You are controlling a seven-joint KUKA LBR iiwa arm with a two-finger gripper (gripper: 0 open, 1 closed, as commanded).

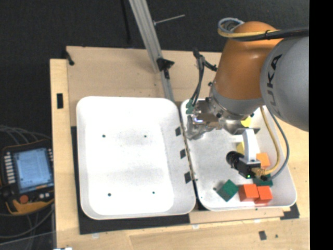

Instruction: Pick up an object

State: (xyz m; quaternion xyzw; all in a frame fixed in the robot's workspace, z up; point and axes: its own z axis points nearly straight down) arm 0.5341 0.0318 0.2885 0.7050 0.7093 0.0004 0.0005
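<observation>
White left bin [127, 155] sits well left of the gripper [195, 123], nothing visible in it but a few dark specks. Teach pendant [28, 173] with a lit screen lies off the bench, far left. A metal pole [151, 40] slants up and left of the gripper.

Gripper is down at the right bin's [208, 160] left wall, near the divider between the bins. Can't tell its opening or whether it holds anything; the wrist covers it.

Right and below the gripper, in the right bin's lower corner: green block [227, 190], then orange-red block [256, 192] just beside it. A black fixture [240, 163] on the arm hangs above them, with a yellow piece [240, 147] and an orange piece [263, 159] partly hidden behind it.
</observation>
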